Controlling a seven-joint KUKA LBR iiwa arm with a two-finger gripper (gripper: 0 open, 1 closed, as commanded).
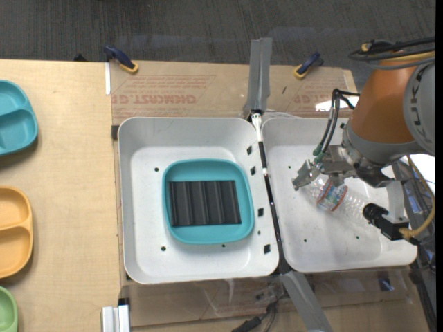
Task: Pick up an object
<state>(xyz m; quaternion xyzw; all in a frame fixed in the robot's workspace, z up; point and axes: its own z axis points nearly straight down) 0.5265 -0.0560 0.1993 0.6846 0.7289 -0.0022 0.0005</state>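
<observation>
So two shallow white bins are seen side by side on the bench, the left bin (pixel 138 206) taken up by a teal tray (pixel 206 200) with a dark ribbed insert lying flat in the middle. The arm (pixel 387 102), grey with its orange band, is reached in from the right over the right bin (pixel 297 244), and the gripper (pixel 320 177) is parked low, right above a clear plastic bottle (pixel 338 198). The bottle is laid on its side on the bin floor, roughly mid-bin and toward the right wall, with a bit of red and blue label showing. As for the pincer: how far it's spread can't be made out, and whether the bottle is actually gripped can't be told either, since the wrist hardware is stacked right on top of it. Off on the far left, a teal plate (pixel 15 123), an orange plate (pixel 14 230) and a green one (pixel 5 310) are lined up on the table edge
</observation>
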